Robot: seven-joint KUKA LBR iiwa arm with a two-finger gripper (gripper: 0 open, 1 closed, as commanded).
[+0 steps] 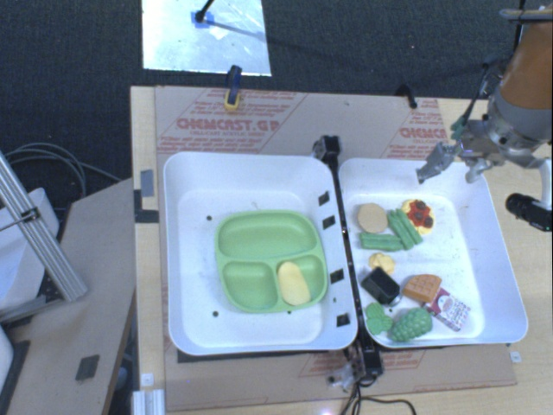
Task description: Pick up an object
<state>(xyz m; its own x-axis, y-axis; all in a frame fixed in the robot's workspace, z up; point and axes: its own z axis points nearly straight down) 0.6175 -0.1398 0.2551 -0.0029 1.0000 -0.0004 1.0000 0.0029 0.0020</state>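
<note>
My gripper (453,167) hangs open over the far edge of the right bin (492,232), its two grey fingers spread with nothing between them. Below it in that bin lie a tan round cookie (373,218), green bean pods (401,228), a red and yellow pizza piece (419,215), a small yellow piece (381,261), a black block (380,285), an orange waffle (422,287), a pink and white packet (449,310) and a green broccoli-like toy (408,324). All of these sit well apart from the fingers.
The left bin (186,232) holds a green divided plate (270,258) with a yellow oval piece (294,283) in its lower right compartment. A black divider clip strip (333,223) runs between the bins. A grey metal sheet (206,22) lies beyond the bench.
</note>
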